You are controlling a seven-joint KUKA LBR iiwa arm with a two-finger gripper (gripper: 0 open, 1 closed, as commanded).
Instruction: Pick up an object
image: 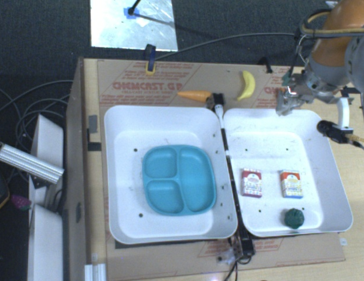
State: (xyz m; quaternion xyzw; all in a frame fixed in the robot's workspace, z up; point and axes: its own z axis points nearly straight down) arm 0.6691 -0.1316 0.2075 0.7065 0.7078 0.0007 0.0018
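The right bin (322,151) holds two small red-and-white boxes, one (251,182) near its middle and another with a blue stripe (291,184) to its right. A dark green ball (294,218) lies near that bin's front edge. My gripper (284,107) hangs over the back rim of the right bin, well behind all three objects, with nothing visibly held. The grey arm with its orange band (340,25) comes in from the upper right.
The left bin (120,157) carries a blue divided plate (177,178). On the cardboard behind the bins lie a yellow banana (247,85) and an orange carrot (194,96). Cables run along the back and the left side.
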